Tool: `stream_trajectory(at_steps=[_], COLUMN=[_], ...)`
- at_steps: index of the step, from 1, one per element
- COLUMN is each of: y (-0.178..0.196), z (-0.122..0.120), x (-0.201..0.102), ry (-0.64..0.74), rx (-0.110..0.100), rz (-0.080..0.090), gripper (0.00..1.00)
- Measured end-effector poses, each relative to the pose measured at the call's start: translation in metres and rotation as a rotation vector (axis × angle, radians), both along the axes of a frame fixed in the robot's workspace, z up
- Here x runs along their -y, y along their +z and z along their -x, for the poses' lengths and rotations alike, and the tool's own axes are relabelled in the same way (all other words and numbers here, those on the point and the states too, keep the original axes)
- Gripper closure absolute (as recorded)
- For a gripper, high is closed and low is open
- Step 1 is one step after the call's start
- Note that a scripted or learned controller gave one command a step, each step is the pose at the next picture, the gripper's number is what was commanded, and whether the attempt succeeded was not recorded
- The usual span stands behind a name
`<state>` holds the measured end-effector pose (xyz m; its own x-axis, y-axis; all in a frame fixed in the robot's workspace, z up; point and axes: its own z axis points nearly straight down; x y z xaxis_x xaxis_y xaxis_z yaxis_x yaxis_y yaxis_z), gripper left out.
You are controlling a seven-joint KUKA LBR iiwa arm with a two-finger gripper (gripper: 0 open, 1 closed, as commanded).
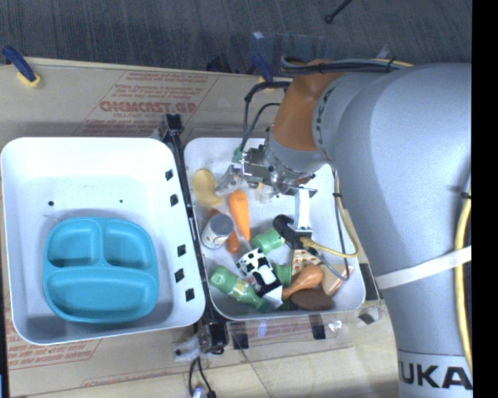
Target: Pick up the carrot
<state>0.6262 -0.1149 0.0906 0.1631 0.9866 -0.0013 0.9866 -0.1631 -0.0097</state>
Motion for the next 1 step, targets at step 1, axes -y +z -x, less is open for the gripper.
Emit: stream_trajectory(at_steps=[1], y=[0.0106], z=[-0.0003], x=[-0.0002], ry=[0.009], rx=[-0.006], rz=[0.0], gripper=[1.0])
